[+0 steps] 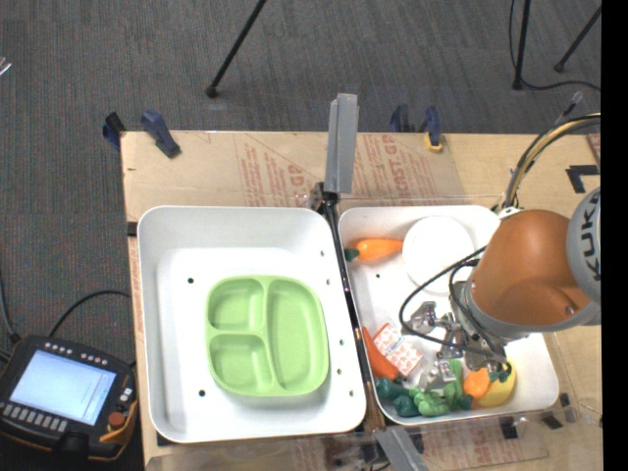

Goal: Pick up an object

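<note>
The right bin point(392, 292) holds several toy foods: an orange carrot point(378, 249) at its back left, a white plate point(442, 248) at the back, an orange packet with a white patterned label point(391, 349), green pieces point(427, 397) along the front wall, and a yellow and orange piece point(491, 385) at the front right. My gripper point(446, 346) reaches down over the front of this bin, just right of the packet and above the green pieces. The orange band of the arm point(530, 268) hides what lies beneath it.
The left bin point(167, 263) holds a light green divided tray point(267, 336). A grey post point(341, 145) stands upright behind the seam between the bins. A teach pendant point(64, 391) lies at the lower left, off the bench. Blue clamps point(157, 130) grip the bench's back edge.
</note>
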Motion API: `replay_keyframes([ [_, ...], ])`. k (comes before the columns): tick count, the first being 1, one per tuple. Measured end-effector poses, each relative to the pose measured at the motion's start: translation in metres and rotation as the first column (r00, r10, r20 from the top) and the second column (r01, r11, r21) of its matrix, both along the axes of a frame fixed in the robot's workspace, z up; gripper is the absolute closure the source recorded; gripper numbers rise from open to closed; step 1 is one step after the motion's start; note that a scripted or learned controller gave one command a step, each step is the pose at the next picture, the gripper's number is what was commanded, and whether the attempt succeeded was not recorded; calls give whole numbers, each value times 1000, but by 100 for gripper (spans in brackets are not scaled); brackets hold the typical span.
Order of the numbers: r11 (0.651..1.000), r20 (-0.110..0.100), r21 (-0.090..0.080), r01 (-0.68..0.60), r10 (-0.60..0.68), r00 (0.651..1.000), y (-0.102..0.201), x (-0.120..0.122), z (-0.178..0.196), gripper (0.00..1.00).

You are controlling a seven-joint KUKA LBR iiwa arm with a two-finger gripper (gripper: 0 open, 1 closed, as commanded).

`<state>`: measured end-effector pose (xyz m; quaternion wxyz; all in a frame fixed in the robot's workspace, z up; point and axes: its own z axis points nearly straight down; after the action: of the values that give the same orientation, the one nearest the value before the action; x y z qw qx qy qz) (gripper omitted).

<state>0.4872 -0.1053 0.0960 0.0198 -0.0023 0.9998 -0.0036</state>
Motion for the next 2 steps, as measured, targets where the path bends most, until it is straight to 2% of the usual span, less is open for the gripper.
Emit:
replay_keyframes([
  [1,998,-37,8,69,-69,997,-43,67,-8,0],
  [2,999,-37,7,52,-52,998,-92,0,-8,0],
])
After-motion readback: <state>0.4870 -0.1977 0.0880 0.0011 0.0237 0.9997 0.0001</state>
